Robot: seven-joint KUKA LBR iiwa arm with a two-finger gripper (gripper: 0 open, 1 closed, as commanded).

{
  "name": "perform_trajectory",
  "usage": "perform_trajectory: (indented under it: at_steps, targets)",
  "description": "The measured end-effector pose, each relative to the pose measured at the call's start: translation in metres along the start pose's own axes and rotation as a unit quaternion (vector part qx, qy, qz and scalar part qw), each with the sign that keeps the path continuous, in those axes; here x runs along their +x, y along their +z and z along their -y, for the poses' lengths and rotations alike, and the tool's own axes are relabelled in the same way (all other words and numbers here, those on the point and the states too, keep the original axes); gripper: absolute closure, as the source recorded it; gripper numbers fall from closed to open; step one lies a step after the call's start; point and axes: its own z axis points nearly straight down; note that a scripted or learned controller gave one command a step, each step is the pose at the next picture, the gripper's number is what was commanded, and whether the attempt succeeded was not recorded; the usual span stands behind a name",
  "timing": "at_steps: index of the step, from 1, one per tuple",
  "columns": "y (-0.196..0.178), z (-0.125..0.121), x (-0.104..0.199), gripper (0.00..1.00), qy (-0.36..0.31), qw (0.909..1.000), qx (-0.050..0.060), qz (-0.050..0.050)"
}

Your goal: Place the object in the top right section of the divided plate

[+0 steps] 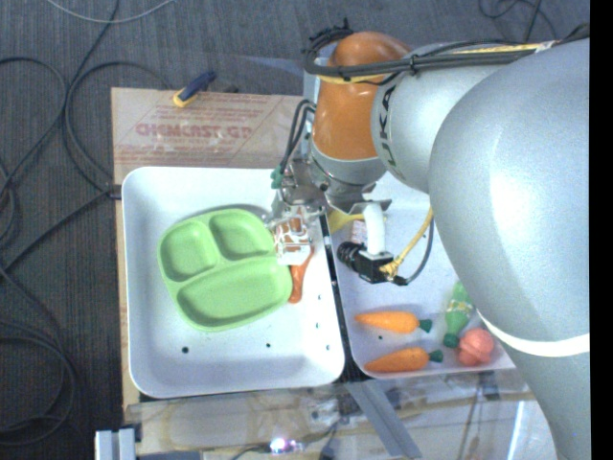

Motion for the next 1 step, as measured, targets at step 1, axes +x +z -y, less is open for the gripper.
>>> perform_trajectory:
  at_steps: [1]
  targets:
    - [-0.0199, -0.0331, 0.0497, 1.0, 0.063, 0.998, 0.0, 0.001]
